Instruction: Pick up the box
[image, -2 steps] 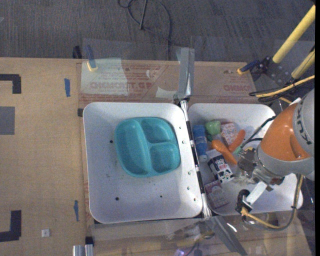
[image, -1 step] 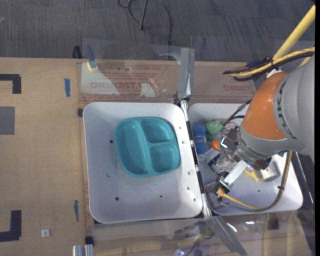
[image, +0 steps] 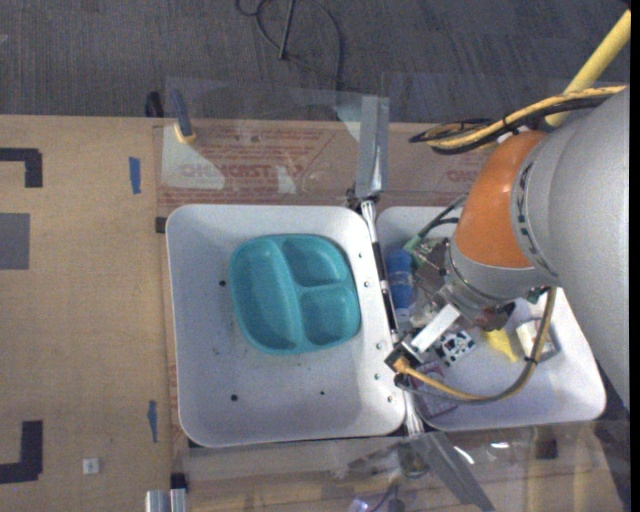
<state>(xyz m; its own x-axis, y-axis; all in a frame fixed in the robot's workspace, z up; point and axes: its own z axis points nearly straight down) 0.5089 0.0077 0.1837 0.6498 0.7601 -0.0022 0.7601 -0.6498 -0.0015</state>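
The arm (image: 500, 215) bends down over the right bin's (image: 565, 392) left side.

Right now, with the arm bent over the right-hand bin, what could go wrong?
1. The arm hangs over a crowded right bin: a blue item, a yellow item and a small black-and-white item lie close together, so it might grab or knock the wrong one.
2. It works close to that bin's left wall, which it might bump.
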